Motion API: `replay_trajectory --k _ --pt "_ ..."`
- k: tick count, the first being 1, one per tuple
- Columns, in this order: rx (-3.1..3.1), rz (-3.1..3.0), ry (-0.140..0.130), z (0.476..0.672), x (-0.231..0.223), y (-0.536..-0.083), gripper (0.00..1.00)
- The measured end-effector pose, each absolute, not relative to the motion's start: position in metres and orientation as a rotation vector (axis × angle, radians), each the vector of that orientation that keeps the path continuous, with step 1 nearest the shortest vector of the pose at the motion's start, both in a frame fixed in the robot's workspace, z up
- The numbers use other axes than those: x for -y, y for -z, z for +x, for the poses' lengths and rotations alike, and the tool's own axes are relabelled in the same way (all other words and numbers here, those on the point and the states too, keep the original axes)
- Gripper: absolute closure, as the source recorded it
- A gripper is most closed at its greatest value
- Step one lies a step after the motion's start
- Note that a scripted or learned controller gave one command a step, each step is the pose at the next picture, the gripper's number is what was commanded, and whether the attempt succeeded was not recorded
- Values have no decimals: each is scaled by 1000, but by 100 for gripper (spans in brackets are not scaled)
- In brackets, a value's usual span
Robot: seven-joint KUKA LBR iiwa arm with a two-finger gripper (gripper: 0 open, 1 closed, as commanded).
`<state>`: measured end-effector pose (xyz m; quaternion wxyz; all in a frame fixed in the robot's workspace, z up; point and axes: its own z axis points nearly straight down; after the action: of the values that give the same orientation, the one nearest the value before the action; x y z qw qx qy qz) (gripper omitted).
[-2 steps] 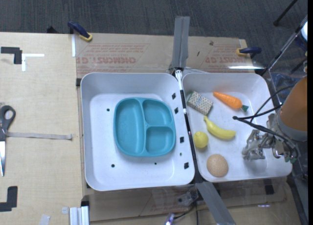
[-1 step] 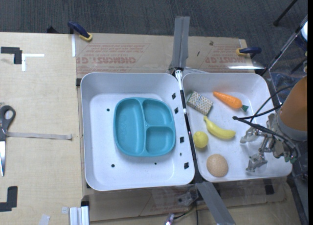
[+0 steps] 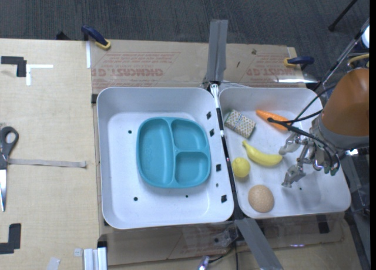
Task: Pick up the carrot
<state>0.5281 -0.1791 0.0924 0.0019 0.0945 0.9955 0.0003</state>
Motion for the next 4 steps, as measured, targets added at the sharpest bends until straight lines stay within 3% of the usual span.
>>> replay_trajectory --k 1,2,3,4 --pt "-3100 473 0 602 201 -93 0" --pt "-3088 691 6 640 193 -91 0" --pt "-2955 1051 -1 652 221 -150 0" --pt "-2978 1039 -10 651 214 -89 0"
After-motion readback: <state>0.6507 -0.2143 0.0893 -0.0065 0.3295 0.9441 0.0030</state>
